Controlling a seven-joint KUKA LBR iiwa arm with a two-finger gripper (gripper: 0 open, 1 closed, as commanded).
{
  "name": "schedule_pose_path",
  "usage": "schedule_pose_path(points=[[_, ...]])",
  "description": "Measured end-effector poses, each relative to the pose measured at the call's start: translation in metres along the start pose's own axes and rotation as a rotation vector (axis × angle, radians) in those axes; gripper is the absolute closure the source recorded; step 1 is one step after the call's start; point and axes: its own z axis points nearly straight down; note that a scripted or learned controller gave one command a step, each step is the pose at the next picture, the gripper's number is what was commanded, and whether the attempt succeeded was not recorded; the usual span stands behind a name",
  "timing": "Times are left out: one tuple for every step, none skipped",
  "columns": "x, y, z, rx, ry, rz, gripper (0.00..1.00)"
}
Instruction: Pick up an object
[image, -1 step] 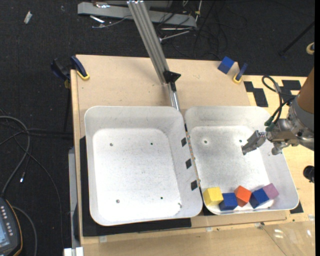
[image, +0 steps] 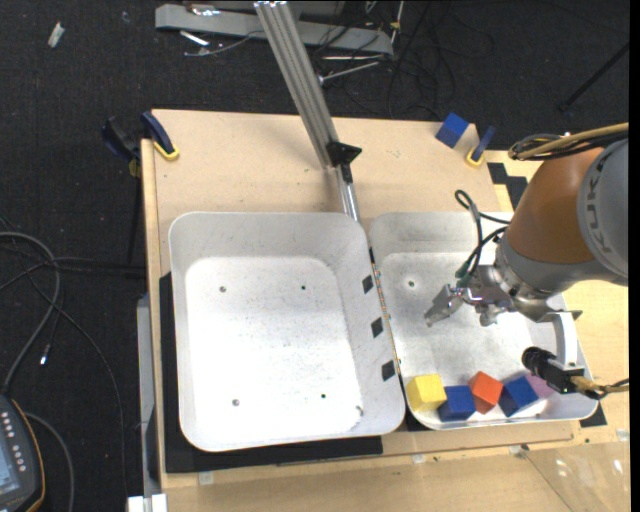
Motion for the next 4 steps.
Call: schedule_pose_path(points=[[0.003, -0.023, 0.019, -0.002, 0.000, 0.004, 0.00], [0.014, -0.053, 0.018, -0.003, 0.000, 0.005, 0.00], [0.047, 0.050, -0.102, -0.020, -0.003, -0.005, 0.00], [0.040, 0.051, -0.043, -0.001, -0.002, 0.004, 0.00]])
